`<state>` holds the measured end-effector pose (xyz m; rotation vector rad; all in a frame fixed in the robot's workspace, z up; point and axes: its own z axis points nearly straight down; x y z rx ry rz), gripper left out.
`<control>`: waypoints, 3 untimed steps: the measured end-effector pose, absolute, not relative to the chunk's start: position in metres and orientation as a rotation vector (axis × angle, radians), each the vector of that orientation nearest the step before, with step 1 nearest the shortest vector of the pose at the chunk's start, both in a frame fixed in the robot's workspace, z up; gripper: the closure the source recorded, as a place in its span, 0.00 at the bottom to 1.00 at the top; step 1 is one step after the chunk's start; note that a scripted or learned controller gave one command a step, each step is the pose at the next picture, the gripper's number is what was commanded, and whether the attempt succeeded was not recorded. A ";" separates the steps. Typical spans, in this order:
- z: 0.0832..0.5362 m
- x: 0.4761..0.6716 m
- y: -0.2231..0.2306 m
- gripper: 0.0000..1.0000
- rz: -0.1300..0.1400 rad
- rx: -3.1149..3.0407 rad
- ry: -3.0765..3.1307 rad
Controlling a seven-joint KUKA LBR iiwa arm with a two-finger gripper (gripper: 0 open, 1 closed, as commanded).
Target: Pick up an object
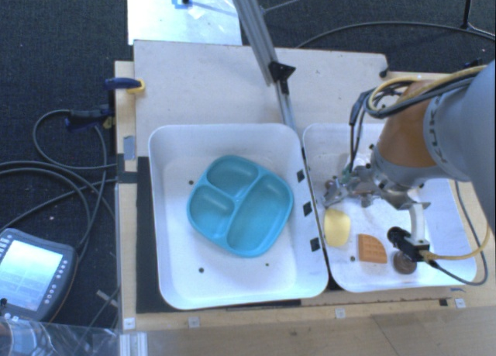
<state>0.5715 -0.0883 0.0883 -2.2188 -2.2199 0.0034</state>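
The arm (434,133) reaches over the right bin (465,265) from the right side of the camera view. The left bin (174,269) holds a blue divided plate (240,205), lying flat near the bin's middle.

The gripper (347,188) hangs low over the left part of the right bin, close to the wall shared by the two bins. Whether it is wide or narrow cannot be told from this view, and nothing is seen held in it.

Pick candidates in the right bin:
- Pale yellow rounded piece (336,228): just below the gripper, near the shared wall. Probably light and smooth; it may slip. Grasp across its narrow width.
- Orange waffle-like piece (371,250): just right of the yellow piece, farther from the gripper. Likely light, thin and textured. Grasp by opposite edges.
- Small brown round item (404,262): farthest from the gripper, beside a black fitting; type unclear.
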 end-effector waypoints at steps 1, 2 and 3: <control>0.102 0.573 -0.088 1.00 -0.004 -2.223 -2.222; 0.151 0.569 -0.096 1.00 -0.006 -2.226 -2.224; 0.200 0.562 -0.096 1.00 -0.007 -2.221 -2.229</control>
